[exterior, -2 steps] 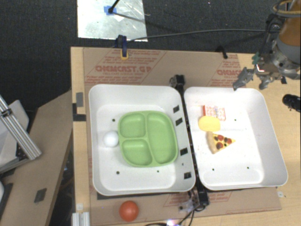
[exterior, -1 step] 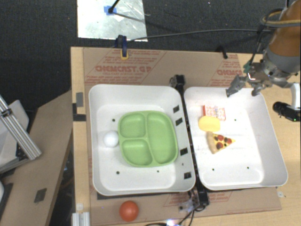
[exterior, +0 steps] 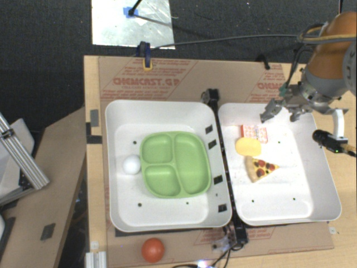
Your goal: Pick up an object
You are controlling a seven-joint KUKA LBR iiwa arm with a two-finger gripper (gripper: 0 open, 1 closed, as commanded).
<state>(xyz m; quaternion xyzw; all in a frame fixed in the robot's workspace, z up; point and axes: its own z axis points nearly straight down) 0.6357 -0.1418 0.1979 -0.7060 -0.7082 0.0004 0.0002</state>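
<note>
In the right bin (exterior: 312,205) lie a red-and-white packet (exterior: 254,132), a yellow oval piece (exterior: 248,147) just below it, and a toy pizza slice (exterior: 261,168) nearer the front. My gripper (exterior: 282,112) hangs above the bin's far edge, up and to the right of the packet. Its two grey fingers are spread apart with nothing between them. The left bin (exterior: 120,205) holds a green divided plate (exterior: 174,163) and a white ball (exterior: 131,164) beside the plate's left side.
An orange-red ball (exterior: 153,249) sits on the bench in front of the left bin. A foil sheet (exterior: 133,14) lies at the back. Black clips run along the divider between the bins.
</note>
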